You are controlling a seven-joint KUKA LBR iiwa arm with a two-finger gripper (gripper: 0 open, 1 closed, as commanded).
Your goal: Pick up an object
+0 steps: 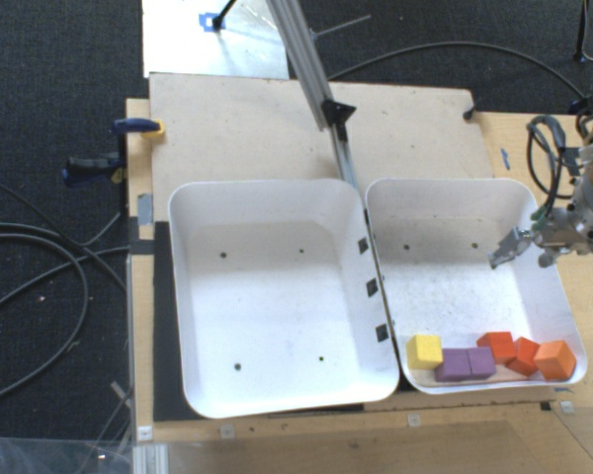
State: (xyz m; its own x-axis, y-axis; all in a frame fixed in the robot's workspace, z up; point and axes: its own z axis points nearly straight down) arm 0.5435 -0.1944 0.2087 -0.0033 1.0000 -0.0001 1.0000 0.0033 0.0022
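two shallow white bins sat side by side on the bench [247, 117], the left bin [193, 265] and the right bin [549, 284]. the blocks lay in a row along the near wall of the right bin — a yellow block [424, 351] nearest the divider, then a purple block [464, 363] just beside it, then a red block [495, 345] touching a second red block [522, 355], and an orange block [554, 359] at the far end, close to the bin's right corner. the arm [588, 215] came in from the right, and the claw [506, 250] hung over the right bin's right half, well apart from the blocks and farther back in the bin. nothing sat between its tips; whether it was wide or narrow i could not tell — the tips were too small and blurred.
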